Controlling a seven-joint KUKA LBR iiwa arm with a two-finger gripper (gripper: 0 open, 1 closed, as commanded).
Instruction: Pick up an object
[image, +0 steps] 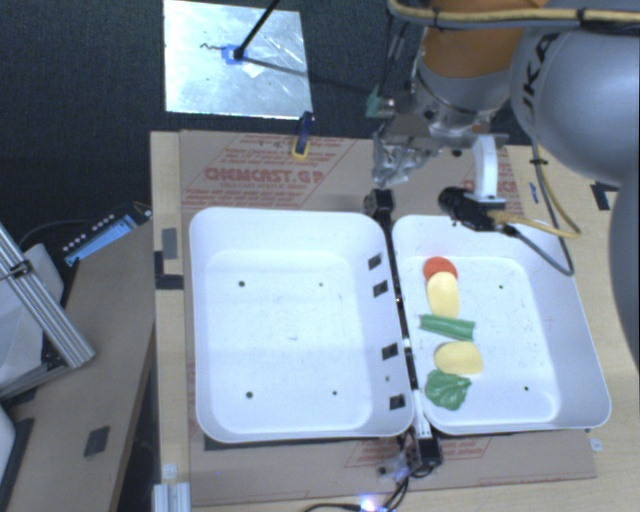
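Note:
The right bin (560, 330) holds a row of small items along its left side. From back to front they are a red piece (439, 267), a yellow piece (443, 295), a long green piece (447, 326), another yellow piece (458, 358) and a leafy green piece (446, 390). My gripper (392, 178) hangs above the back rim where the two bins meet, behind the red piece and well above the row. I see nothing in it.
The left bin (205, 300) sits beside the right one on a cardboard sheet (250, 170). A shiny metal plate (237, 55) lies at the back. A yellow clip (301, 145) stands behind the left bin. An aluminium frame (40, 320) is at the far left.

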